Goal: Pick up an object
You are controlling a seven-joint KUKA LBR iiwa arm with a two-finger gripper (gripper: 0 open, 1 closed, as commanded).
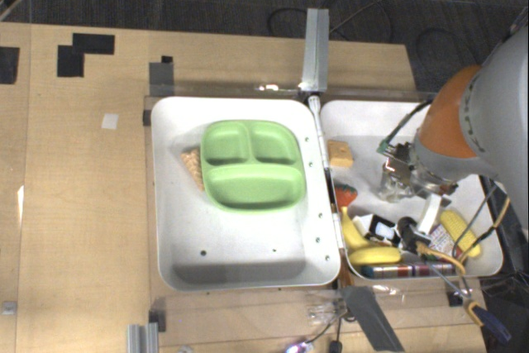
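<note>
End effector (pixel 397 184) hangs low inside the right bin (pixel 364 124), and from here I cannot tell how it is set. Nearest pickable thing, I'd judge, is the banana (pixel 357 234), lying below and left of it toward the bin's front corner, its long axis running roughly along the bin's left wall.

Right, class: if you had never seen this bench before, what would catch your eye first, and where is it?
First the bright green divided plate, lying in the middle of the left bin. Next the grey arm with its orange band, reaching in from the right over the right bin. Below the arm, at that bin's near edge, sits a colourful heap of small things, among them a yellow banana.
</note>
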